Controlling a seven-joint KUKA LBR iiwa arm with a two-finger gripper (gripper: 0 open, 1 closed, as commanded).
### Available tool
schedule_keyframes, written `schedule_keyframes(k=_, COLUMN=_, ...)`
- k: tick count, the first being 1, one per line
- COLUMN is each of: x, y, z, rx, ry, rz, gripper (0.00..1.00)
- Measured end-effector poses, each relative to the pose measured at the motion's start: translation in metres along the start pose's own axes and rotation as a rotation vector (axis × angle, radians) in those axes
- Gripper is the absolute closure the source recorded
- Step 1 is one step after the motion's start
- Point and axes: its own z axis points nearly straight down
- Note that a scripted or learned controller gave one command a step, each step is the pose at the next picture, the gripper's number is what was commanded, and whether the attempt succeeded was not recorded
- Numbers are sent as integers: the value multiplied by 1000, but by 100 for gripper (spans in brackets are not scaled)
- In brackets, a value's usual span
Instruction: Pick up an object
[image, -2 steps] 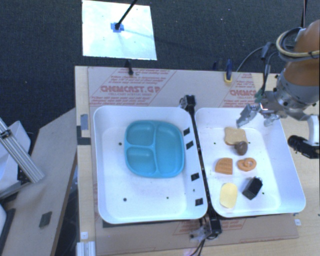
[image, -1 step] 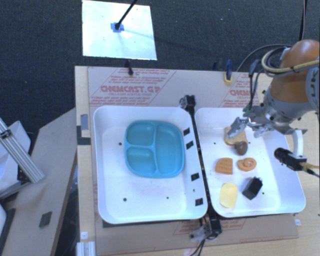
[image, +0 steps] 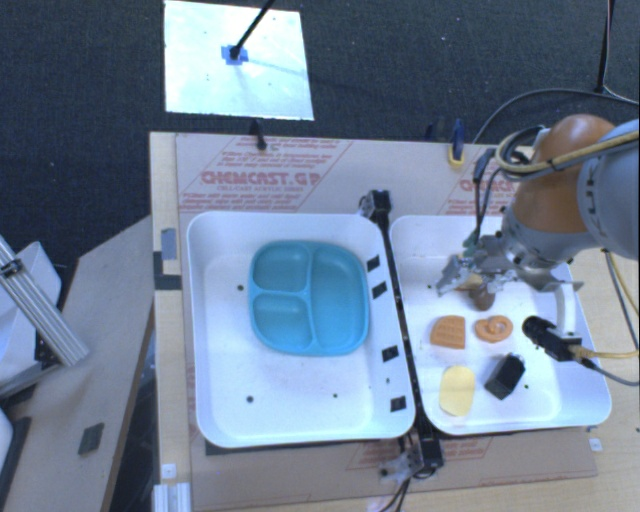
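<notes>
My end effector (image: 478, 283) hovers low in the right bin (image: 590, 400), directly over a small brown object (image: 483, 296); whether it is wide or narrow I cannot tell. I'd descend squarely before closing. The object looks dark, rounded and stubby, just above the orange wedge (image: 449, 332).

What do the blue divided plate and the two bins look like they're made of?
Blue divided plate: looks like moulded plastic, light blue with a soft sheen; the three compartments have rounded ridges and corners. Left bin and right bin: likely thin formed plastic, glossy white, with smooth rounded rims and corners. Probably not metal or ceramic, but that is judged from look only.
</notes>
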Motion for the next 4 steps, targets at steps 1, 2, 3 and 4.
schedule_keyframes(k=1, x=0, y=-3, z=41, rx=-1, ry=0, rz=0, gripper=0)
schedule_keyframes(k=2, x=0, y=-2, z=29, rx=-3, ry=-1, rz=1, gripper=100)
schedule_keyframes(k=3, x=4, y=3, z=-33, rx=-6, ry=-1, rz=-3, gripper=100)
schedule_keyframes(k=4, x=0, y=4, z=-76, rx=-4, ry=-1, rz=-3, gripper=100)
